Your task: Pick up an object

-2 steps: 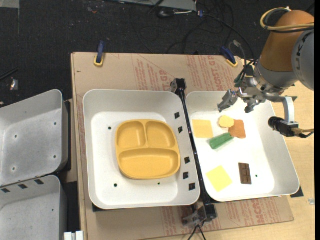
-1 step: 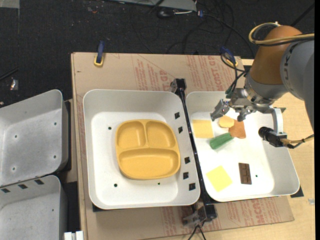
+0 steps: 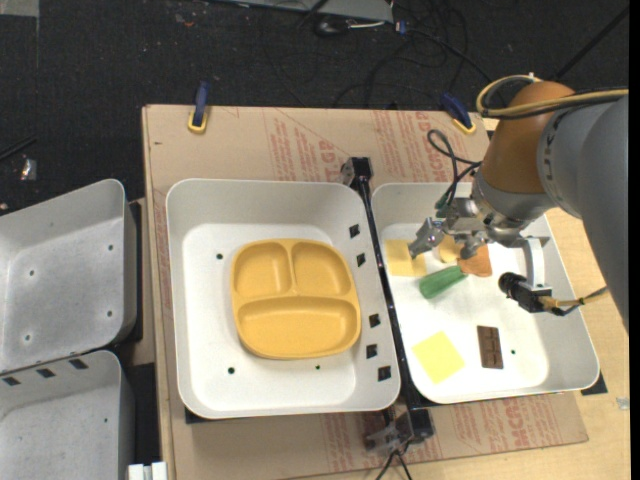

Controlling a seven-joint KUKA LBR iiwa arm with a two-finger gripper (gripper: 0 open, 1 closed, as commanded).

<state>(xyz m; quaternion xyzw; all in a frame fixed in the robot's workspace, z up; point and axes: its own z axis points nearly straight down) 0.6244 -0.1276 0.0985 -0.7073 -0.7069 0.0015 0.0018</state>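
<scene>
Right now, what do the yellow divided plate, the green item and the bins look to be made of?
Yellow divided plate: likely moulded plastic, matte, with smooth rounded compartment ridges. Green item: cannot tell; a smooth, cylinder-like shape, perhaps plastic or foam. Left bin and right bin: thin white sheet, plastic or painted metal, with rounded corners and a faint sheen.

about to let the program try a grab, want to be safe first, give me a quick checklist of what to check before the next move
1. Pincer is over the right bin: ok.
2. Something is within reach beneath it: ok, the green cylinder and a pale yellow block lie close by.
3. Object already held: cannot tell; the finger gap is unclear from this angle.
4. Targets are well apart: not ok; an orange piece crowds the green cylinder.
5. Easier picks are available: ok; the yellow square and brown block lie apart.
6. Yellow divided plate in the left bin is away from the arm: ok.
</scene>
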